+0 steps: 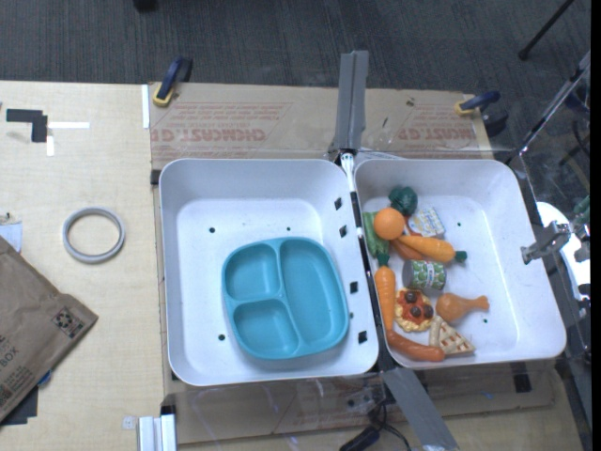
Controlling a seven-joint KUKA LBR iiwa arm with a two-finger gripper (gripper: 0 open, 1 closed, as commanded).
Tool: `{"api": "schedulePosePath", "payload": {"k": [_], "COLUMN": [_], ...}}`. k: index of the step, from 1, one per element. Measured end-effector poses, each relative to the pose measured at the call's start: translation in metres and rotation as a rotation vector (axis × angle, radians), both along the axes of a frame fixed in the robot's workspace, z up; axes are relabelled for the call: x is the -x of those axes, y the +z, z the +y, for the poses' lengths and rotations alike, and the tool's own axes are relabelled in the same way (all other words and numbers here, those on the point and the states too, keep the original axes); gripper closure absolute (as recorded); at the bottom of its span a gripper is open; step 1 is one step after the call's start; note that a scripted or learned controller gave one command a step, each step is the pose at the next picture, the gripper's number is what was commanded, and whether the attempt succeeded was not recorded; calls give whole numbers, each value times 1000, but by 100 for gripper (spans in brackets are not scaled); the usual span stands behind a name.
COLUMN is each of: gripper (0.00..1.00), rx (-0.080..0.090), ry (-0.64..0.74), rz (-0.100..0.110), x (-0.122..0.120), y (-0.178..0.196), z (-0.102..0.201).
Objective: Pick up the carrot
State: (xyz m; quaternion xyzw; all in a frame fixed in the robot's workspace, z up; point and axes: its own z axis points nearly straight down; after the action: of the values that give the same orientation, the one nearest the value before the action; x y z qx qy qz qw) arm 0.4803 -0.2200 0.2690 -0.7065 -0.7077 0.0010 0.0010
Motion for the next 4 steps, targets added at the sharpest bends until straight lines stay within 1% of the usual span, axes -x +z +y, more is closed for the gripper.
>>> {"api": "schedulePosePath", "payload": {"k": [1,2,3,4], "gripper": [0,0,0,0], "rx": [0,0,6,7], "ry": [-1,-235,-97,43], "rz": [1,-12,-18,-19], "x": [3,-3,-62,-127], "y": [-89,-171,-170,-169], "z": [86,81,103,112]}}
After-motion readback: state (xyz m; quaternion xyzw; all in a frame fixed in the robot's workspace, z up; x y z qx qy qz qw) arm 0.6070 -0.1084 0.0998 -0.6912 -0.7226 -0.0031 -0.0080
